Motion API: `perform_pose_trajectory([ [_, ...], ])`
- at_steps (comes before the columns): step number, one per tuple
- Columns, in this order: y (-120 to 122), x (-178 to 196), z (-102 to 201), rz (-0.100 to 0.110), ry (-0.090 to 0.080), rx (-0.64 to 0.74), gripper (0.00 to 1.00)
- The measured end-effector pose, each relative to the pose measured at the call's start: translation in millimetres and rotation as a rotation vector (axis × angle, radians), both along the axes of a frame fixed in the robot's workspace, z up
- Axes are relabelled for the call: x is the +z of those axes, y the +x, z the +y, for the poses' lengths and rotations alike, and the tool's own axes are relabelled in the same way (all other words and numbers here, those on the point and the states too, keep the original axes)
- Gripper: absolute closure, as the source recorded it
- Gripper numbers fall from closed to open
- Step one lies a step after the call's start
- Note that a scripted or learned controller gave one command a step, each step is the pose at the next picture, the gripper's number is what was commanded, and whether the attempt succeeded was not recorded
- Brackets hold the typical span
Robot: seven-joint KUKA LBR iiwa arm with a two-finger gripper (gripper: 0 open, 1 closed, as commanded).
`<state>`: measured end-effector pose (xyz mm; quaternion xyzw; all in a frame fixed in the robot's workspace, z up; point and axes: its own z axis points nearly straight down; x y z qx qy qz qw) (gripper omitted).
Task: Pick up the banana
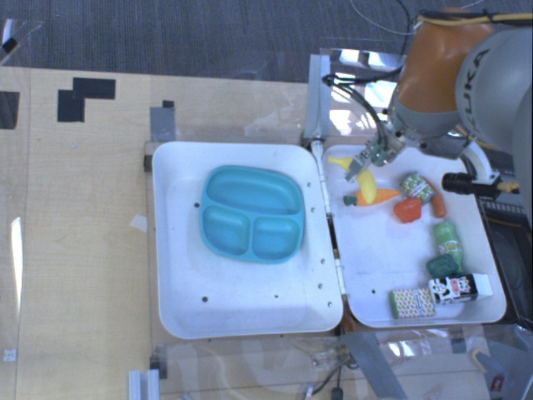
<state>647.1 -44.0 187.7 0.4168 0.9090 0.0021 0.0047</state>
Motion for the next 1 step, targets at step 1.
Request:
perform_pose_trajectory([
  [1,20.1,70.5,-55.4,-0.002,-0.002,0.089,1.0],
])
